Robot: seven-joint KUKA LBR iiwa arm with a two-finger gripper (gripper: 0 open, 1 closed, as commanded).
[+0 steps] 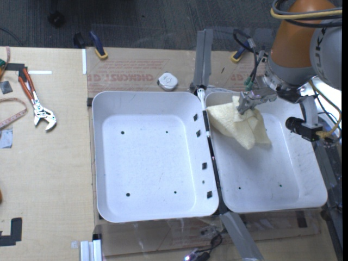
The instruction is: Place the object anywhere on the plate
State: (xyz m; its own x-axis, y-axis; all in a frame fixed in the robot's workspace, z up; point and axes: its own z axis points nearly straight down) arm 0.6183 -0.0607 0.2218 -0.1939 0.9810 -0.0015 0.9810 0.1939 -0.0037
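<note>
One fixed camera here, high above the bench point(49, 162), tilted down at a slant. The left bin point(109, 200) sits centre frame, the right bin point(304, 194) just beside it, dark floor point(163, 4) beyond, the arm point(304, 31) entering right of it.

A soft, matt, pale yellow cloth point(239, 125) lies crumpled in the smooth, faintly glossy white plastic right bin point(283, 189), while the bench point(49, 173) looks like matt light wood.
</note>
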